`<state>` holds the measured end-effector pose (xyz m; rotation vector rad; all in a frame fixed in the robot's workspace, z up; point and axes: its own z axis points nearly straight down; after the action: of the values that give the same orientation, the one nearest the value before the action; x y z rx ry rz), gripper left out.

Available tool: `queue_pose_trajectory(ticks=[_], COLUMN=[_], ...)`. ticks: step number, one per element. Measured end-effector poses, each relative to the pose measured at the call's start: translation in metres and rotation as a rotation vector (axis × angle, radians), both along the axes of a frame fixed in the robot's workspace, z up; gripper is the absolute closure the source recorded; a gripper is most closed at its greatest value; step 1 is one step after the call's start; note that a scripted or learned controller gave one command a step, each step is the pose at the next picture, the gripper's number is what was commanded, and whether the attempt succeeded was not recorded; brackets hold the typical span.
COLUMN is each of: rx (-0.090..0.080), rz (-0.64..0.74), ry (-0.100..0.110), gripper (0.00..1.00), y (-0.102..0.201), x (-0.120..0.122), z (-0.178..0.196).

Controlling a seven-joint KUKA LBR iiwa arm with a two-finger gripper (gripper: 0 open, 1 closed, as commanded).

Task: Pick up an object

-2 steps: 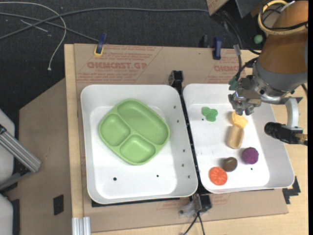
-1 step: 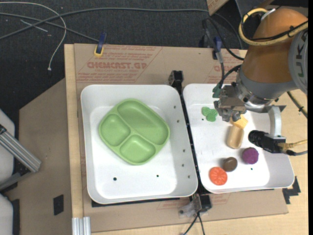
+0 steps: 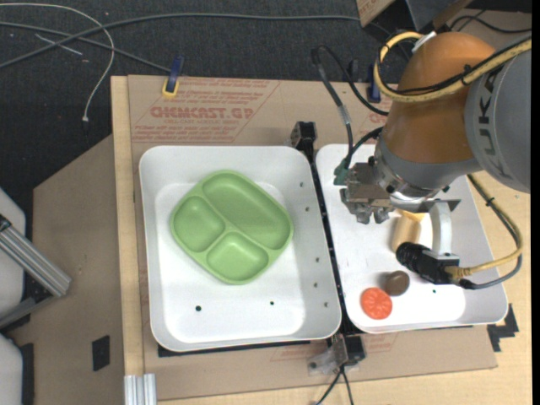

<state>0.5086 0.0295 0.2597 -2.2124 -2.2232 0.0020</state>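
Brown cardboard bench (image 3: 219, 112) carries two white bins side by side. Left bin (image 3: 160, 226) holds a green divided plate (image 3: 230, 225), lying flat near its centre. Right bin (image 3: 472, 306), touching the left bin along one edge, holds an orange round object (image 3: 376, 304) near its front edge, a brown object (image 3: 396, 283) just beside it, and a tan piece (image 3: 408, 226) partly under the arm. Gripper (image 3: 368, 205) hangs over the right bin's rear half; whether it is parted or closed cannot be told.
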Motion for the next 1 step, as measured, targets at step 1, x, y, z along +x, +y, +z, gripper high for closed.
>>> queue_pose_trajectory(ticks=[1], rx=[-0.001], rz=[0.000], ry=[0.001], gripper=[1.00], y=[0.0419], x=[-0.0168], z=[-0.0132])
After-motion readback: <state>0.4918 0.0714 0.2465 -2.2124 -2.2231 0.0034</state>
